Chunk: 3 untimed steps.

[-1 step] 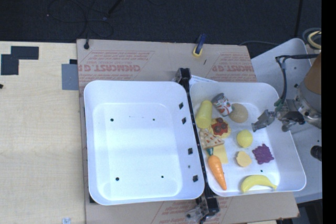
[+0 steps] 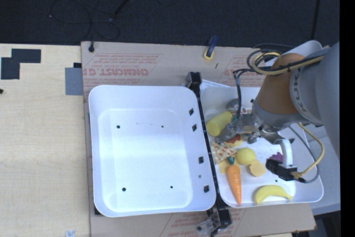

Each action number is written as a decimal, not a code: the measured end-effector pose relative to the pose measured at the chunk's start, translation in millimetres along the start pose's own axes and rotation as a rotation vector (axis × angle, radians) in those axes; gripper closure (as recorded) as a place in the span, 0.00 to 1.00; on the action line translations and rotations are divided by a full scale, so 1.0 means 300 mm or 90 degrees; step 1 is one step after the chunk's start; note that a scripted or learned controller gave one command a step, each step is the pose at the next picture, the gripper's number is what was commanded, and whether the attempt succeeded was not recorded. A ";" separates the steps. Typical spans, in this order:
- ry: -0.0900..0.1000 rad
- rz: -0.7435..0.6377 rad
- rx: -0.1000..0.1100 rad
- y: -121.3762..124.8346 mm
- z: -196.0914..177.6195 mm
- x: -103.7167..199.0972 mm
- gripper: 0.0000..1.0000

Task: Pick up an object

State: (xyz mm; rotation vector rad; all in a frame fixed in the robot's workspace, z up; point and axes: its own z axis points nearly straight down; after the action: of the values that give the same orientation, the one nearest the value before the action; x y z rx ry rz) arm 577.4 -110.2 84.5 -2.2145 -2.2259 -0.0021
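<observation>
The right bin holds several toy foods. A yellow piece lies at its left side, and a lemon sits mid-bin beside a pale round slice. An orange carrot lies near the front, a banana at the front right, and a red-and-white checked piece by the divider. My gripper is down low in this bin, just right of the yellow piece and above the lemon. Nothing can be made out between its tips.
The left bin stands beside the right one, with a black clamp strip along the shared edge. Both sit on a cardboard sheet. The grey arm fills the right bin's back right corner.
</observation>
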 end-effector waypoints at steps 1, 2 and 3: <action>0.001 -0.004 -0.007 0.121 -0.365 0.301 0.00; -0.001 0.001 -0.005 0.148 -0.632 0.332 0.00; 0.003 -0.006 -0.004 0.057 -0.936 0.768 0.00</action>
State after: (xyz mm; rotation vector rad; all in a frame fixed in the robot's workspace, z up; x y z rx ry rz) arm 593.5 119.6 365.7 -2.2051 -2.2371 -0.0147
